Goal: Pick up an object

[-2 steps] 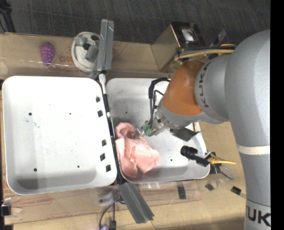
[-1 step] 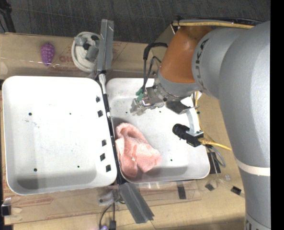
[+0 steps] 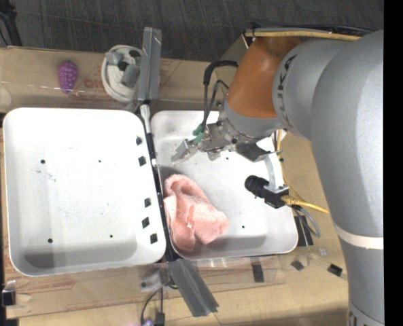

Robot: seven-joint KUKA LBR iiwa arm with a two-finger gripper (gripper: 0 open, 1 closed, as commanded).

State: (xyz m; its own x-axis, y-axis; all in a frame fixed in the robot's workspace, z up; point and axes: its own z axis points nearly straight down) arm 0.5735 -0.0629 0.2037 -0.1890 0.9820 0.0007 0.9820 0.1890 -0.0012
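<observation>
Pink cloth (image 3: 191,214) crumpled in right bin (image 3: 283,240), against the left wall. Gripper (image 3: 182,153) poised just above it, apart; grip state impossible to tell.

Two white bins (image 3: 72,250), one pink cloth (image 3: 191,212), one purple toy (image 3: 67,75), one cord coil (image 3: 119,70).

We look down at a slant from one fixed camera above the bench (image 3: 24,73), near enough that both white bins (image 3: 72,189) span our view; the arm (image 3: 323,114) enters from three o'clock.
</observation>
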